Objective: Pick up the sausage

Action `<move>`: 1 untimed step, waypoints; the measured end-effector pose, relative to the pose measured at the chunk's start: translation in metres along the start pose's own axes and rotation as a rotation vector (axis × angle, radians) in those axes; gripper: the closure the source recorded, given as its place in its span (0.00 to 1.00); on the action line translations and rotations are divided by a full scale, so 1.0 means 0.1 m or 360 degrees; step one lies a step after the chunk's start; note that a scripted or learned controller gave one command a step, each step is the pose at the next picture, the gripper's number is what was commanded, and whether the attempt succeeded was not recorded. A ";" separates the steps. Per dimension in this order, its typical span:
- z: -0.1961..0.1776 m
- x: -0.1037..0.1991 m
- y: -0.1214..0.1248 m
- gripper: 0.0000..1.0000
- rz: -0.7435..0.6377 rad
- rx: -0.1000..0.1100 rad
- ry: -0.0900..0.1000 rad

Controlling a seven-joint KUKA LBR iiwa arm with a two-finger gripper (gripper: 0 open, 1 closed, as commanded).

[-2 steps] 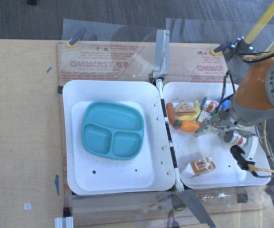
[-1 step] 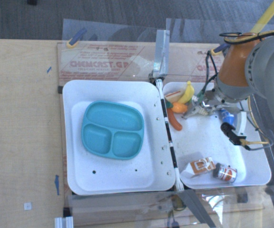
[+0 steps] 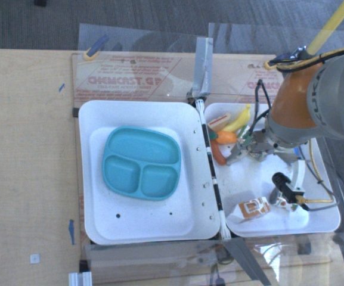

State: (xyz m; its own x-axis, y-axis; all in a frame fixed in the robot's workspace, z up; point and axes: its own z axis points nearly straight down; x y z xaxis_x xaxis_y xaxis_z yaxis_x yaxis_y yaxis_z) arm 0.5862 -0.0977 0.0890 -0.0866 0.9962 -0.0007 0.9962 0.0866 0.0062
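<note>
The hand (image 3: 238, 150) sits low in the right bin (image 3: 321, 219), at its left wall beside a sausage (image 3: 219, 154), an orange piece (image 3: 225, 137) and a banana (image 3: 237, 121). A teal divided plate (image 3: 142, 162) lies in the left bin (image 3: 94, 124).

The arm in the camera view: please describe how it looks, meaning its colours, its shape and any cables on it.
The arm is thick and rounded, with a smooth grey shell and a broad orange band above the wrist. Thin black cables loop along the wrist side, and a yellow cable hangs lower. The gripper is small, of grey metal with dark parts.
</note>
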 end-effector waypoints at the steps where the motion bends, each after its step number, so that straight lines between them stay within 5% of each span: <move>1: -0.28 -0.04 0.41 0.00 -0.0274 0.0005 -0.0002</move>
State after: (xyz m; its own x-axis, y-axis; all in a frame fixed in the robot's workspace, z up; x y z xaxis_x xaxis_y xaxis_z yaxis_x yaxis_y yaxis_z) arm 0.6276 -0.0985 0.1172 -0.2558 0.9667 -0.0029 0.9667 0.2558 0.0030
